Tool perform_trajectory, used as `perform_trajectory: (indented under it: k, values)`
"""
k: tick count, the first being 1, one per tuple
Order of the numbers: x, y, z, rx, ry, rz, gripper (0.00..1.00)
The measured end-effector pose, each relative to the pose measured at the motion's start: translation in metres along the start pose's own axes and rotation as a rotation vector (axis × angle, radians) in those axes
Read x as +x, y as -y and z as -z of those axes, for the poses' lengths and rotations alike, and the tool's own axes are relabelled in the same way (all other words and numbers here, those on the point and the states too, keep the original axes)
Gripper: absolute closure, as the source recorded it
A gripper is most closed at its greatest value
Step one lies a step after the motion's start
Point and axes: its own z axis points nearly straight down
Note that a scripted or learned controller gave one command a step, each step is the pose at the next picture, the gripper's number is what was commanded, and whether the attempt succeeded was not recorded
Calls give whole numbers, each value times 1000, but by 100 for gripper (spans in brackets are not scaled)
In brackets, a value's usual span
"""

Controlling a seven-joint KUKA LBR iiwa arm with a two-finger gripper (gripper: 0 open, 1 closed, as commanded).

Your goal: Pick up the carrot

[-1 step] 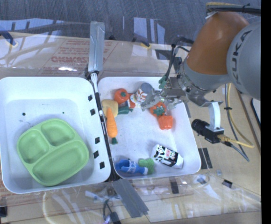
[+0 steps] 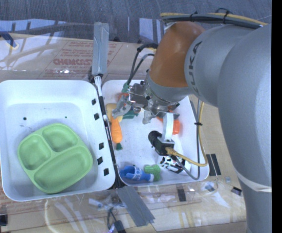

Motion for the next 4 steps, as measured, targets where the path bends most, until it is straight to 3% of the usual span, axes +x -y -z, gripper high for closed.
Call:
perform_trajectory:
  k: [1, 2, 3, 4]
  values:
    - [37, 86, -39, 0, 1, 69, 0]
    - [-20, 46, -17, -4, 0, -221, 0]
    - [36, 73, -40, -2, -1, -242, 0]
    - [35, 73, -40, -3, -1, -244, 0]
